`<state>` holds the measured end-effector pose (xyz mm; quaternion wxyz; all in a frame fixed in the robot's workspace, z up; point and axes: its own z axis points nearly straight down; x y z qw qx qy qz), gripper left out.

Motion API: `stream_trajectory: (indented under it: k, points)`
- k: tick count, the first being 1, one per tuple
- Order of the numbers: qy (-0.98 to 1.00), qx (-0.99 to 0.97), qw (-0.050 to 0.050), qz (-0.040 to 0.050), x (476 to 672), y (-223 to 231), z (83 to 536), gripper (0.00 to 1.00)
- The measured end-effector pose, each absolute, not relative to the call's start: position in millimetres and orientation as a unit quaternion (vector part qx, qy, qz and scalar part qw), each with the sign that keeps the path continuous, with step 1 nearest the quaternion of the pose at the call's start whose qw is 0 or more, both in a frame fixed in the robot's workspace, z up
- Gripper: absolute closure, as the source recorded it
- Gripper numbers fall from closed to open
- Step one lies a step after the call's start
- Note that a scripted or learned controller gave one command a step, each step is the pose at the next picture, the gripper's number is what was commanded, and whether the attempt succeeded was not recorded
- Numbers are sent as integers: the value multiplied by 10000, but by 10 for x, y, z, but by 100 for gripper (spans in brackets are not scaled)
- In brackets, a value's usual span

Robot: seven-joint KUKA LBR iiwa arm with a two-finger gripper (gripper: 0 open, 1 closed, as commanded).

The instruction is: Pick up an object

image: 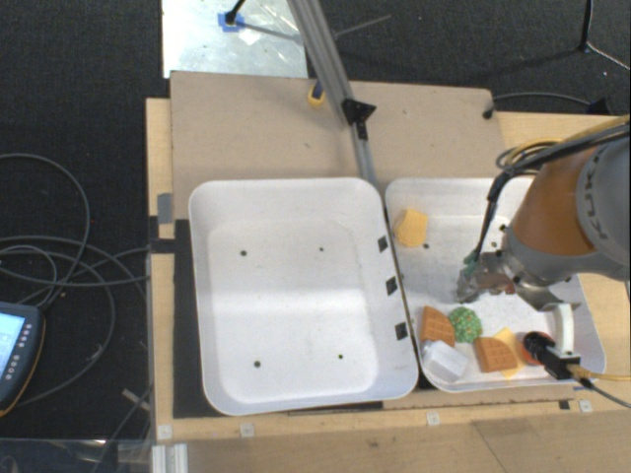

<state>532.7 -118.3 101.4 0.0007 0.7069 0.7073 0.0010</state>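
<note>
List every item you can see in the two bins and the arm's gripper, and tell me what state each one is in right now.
Gripper: low in the right bin, above the objects; holds nothing visible.
Yellow block: lying alone near the right bin's far end.
Green ball: resting among the near-end pile.
Orange waffle piece: lying flat beside the green ball.
Clear white piece: lying at the near corner.
Left bin: sitting flat beside the right bin.

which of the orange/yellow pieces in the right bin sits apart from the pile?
The yellow block near the right bin's upper left. The other orange pieces crowd the bottom beside the green ball.
</note>
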Motion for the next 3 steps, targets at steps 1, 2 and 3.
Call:
stream_trajectory:
  k: [1, 2, 3]
  points:
    - [7069, 7073, 28, 15, 5282, -1270, 1522, 100]
    - [7088, 7054, 33, 19, 5394, -1299, 2025, 100]
    - [7090, 7052, 35, 22, 5414, -1303, 2566, 100]
